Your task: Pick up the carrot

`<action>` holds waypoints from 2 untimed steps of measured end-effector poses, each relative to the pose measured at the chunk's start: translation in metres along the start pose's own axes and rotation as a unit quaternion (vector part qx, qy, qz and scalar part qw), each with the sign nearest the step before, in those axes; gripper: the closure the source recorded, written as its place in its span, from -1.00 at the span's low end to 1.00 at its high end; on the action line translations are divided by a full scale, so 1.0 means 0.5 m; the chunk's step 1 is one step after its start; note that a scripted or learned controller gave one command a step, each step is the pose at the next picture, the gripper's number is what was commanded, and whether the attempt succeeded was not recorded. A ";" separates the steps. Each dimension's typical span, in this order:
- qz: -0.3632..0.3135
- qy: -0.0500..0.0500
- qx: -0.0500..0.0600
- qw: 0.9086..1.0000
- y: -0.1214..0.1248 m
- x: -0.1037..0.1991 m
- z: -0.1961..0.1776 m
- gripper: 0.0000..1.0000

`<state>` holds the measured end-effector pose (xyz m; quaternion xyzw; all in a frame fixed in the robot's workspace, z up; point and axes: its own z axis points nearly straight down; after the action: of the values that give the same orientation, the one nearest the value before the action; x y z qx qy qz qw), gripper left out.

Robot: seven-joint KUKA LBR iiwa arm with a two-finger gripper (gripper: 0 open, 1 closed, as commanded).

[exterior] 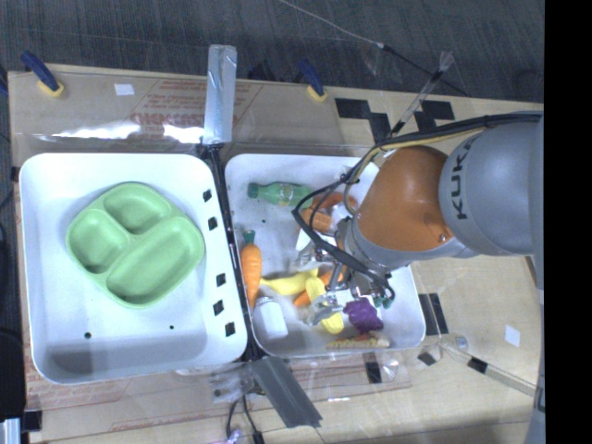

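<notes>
white "kuka" lettering on grey arm (481, 188). tool (344, 289) low in right white bin (407, 326) over yellow and purple toy clutter; can't tell its state. orange carrot with green top (251, 266) lies along that bin's left wall, apart from tool. green bottle (277, 192) farther back.

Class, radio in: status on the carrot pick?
Gripper low in right bin among toys. Carrot lies free by left wall. Banana between them.

Dark ribbed floor (139, 12) beyond the bench, tan wooden bench top (481, 396), blue clamps (42, 74) at its far edge
</notes>
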<state>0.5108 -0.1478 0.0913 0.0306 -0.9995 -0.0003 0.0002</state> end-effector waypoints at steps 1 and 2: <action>0.184 0.002 0.000 0.983 -0.015 0.027 0.001 -1.00; -0.039 0.001 0.000 0.999 -0.015 0.065 0.000 -1.00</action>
<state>0.4790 -0.1572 0.0912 0.0699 -0.9976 -0.0007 0.0011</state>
